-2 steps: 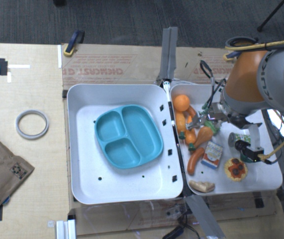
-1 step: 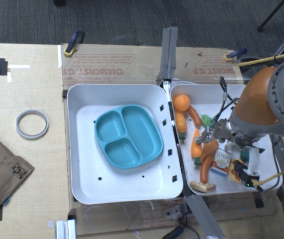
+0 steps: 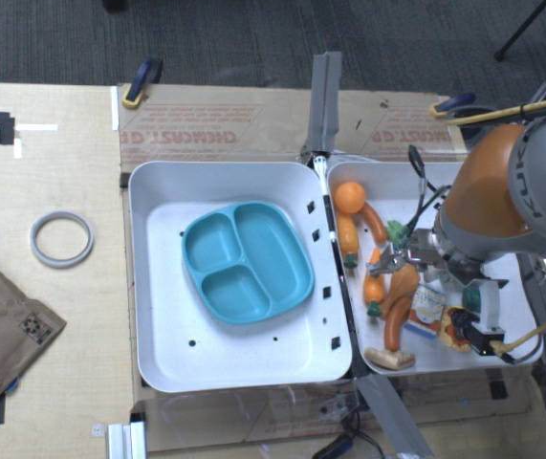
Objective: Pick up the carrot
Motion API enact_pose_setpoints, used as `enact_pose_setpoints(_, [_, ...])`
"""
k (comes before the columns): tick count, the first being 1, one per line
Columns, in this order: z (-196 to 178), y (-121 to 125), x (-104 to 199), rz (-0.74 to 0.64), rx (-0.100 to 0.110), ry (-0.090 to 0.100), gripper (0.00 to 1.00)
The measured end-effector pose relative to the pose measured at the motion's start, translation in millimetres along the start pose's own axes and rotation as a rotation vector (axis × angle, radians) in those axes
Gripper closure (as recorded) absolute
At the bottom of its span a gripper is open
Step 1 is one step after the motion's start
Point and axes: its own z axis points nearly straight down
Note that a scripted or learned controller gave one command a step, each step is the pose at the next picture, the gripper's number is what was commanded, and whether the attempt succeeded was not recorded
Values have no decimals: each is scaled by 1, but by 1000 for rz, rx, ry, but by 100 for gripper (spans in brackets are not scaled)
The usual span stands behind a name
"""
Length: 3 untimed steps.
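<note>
Two white bins sit side by side on the bench, and my gripper is down inside the right bin, near its middle and a little toward the left wall. I cannot tell how my grip stands; the metal at my wrist and the clutter hide it. The carrot lies just under and beside my tip, its orange body slanting down toward the bin's front edge. Whether I touch it, I cannot say. A long red sausage runs on from the carrot toward the front edge, ending near a brown and cream piece at the front left corner. An orange ball rests by the back left corner, with a yellow-orange piece just in front of it along the left wall. The left bin carries a blue divided plate at its middle.
</note>
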Motion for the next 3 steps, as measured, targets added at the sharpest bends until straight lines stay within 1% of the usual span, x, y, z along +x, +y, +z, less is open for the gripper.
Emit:
enact_pose_setpoints(1, [1,-2,-3,57,4,0,0])
enact_pose_setpoints(2, [-6,-4,-4,60,10,-1,100])
enact_pose_setpoints(3, [-106,3,51,148,32,-1,100])
